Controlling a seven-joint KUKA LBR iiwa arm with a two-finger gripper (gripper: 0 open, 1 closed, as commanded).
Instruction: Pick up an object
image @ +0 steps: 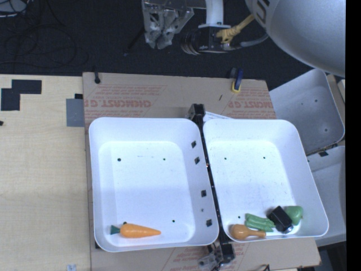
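Take the black divider clips (201,168) between the 2 bins as your landmark. Nearest to you, left of the divider, you see an orange toy carrot (138,231) with a green top lying flat along the front wall of the left bin (101,151), well apart from the divider. Right of the divider, in the front corner of the right bin (293,145), you find 4 items clustered together: an orange pear-shaped piece (246,232) closest to the divider, a green bean-like piece (259,222) touching it, a black block (280,219) tilted against the bean piece, and a green rounded piece (295,212) farthest from the divider, just beside the block. Both bins rest on a cardboard sheet (169,97) that extends behind the divider. Far beyond the divider, above the dark floor, you see the gripper (163,24) raised well clear of both bins, with nothing between its fingers; you cannot tell whether they are spread or closed.
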